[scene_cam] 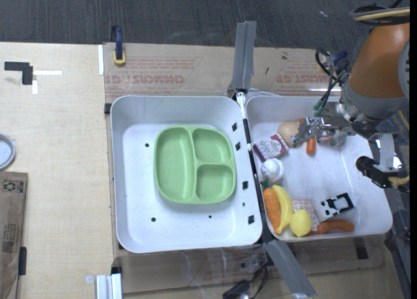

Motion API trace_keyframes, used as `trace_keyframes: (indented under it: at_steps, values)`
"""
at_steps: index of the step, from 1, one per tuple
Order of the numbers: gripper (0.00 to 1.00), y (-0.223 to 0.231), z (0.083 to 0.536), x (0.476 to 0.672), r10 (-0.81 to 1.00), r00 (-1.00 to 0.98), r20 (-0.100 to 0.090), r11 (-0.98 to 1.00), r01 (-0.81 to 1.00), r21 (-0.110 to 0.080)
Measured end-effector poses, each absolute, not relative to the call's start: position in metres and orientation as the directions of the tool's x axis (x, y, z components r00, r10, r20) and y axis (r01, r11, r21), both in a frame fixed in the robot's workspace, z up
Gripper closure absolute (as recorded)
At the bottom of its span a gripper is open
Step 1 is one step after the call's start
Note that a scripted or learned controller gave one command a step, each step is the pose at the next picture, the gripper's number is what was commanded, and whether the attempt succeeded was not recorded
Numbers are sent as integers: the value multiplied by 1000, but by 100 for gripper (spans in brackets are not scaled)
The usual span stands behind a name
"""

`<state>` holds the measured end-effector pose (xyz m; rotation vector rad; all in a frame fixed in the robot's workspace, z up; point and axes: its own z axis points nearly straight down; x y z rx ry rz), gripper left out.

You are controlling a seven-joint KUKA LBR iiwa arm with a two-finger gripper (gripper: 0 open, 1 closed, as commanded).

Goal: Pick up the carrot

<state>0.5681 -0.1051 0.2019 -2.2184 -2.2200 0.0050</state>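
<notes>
My gripper [311, 136] hangs over the back of the right bin [365, 187], reaching in from the right. A small orange carrot [311, 146] stands upright between its fingers, poking out below the fingertips, and the gripper is shut on it. The carrot sits slightly above the bin floor, just right of a beige lump [287, 129].
In the right bin lie a red-and-white packet [269, 148], a white cup [272, 169], a banana [282, 208] beside an orange piece [269, 201], a yellow lemon [300, 223], a reddish sausage [336, 227] and a black-and-white toy [336, 205]. The left bin [130, 180] holds a green divided plate [194, 164].
</notes>
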Motion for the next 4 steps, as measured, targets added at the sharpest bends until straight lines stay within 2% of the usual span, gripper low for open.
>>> trace_keyframes:
  at_steps: [1, 2, 3, 4]
  values:
    - [0, -143, 91, 619, 997, 75, -1, -75, 997, -1]
    - [0, -196, 93, 624, 1000, -25, 0, 25, 1000, 0]
    - [100, -196, 102, 624, 1000, -25, 1, 25, 1000, 0]
    - [100, -63, 193, 616, 989, 148, -1, -148, 989, -2]
